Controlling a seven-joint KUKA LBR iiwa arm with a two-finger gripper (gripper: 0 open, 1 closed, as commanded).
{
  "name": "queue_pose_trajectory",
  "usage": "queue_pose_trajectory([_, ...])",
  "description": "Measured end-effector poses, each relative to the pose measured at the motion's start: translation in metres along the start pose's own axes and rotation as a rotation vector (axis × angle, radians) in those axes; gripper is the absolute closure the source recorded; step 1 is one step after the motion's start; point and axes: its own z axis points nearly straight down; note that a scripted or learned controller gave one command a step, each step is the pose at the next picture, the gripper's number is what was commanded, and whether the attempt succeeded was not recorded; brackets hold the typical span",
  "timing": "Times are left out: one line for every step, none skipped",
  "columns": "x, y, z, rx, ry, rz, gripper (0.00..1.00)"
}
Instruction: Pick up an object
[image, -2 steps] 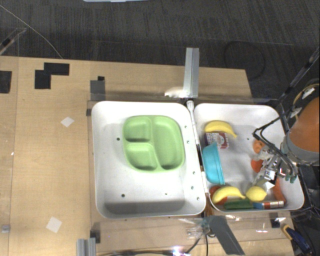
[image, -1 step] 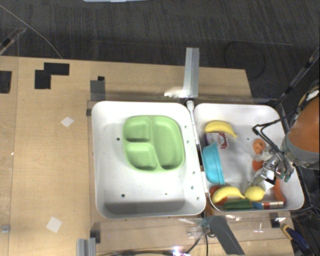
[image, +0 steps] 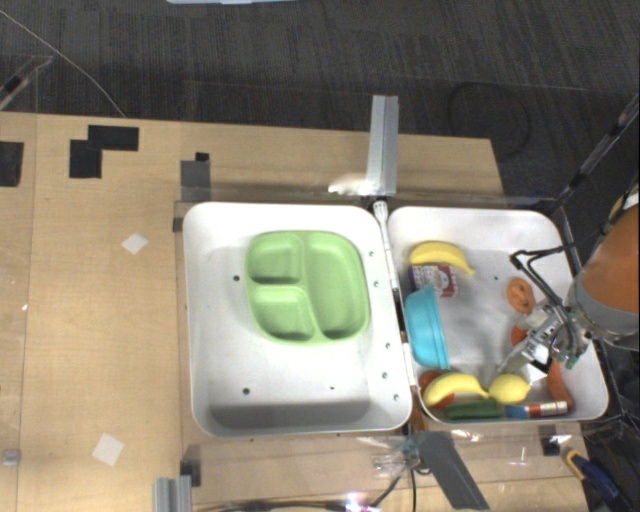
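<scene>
Two bananas (image: 441, 256) near the seemingly empty gripper (image: 532, 347).

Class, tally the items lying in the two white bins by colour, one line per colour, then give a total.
Green: 2, divided tray, marker
Yellow: 3, banana, banana, lemon
Blue: 1, bowl
Orange: 1, round piece
Total: 7; small bits near the gripper left uncounted.

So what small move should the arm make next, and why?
Probably ease the gripper down and slightly left toward the lemon. It hangs just above the right bin with nothing visibly held, and the lemon is the nearest object.
</scene>
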Motion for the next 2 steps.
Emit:
queue_pose_trajectory([-0.009, 0.010, 0.001, 0.005, 0.010, 0.171, 0.00])
queue_pose_trajectory([-0.010, 0.029, 0.001, 0.007, 0.005, 0.245, 0.00])
